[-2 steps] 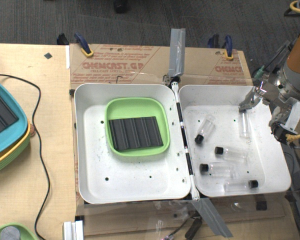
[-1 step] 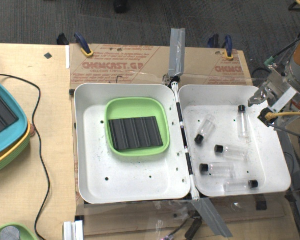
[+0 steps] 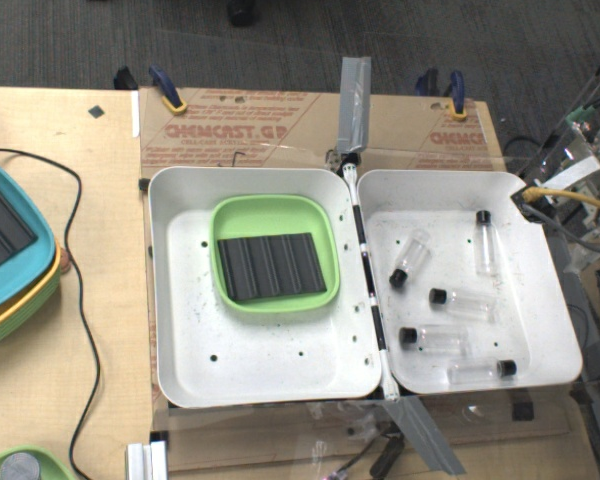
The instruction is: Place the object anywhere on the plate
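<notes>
The gripper's state could not be told; a mid-body grasp on one clear black-capped plastic vial point(image 3: 412, 256) probably suited reaching the square green plate point(image 3: 273, 208).

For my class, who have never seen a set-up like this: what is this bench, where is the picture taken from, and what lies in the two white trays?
One camera, fixed above, looks down at a slant on a wooden bench. Two shallow white bins sit side by side. The left bin holds a green plate with a dark ribbed mat lying on it. The right bin holds several clear vials with black caps, lying scattered; these are the objects to be moved onto the plate. Clamps hold cardboard behind the bins.
</notes>
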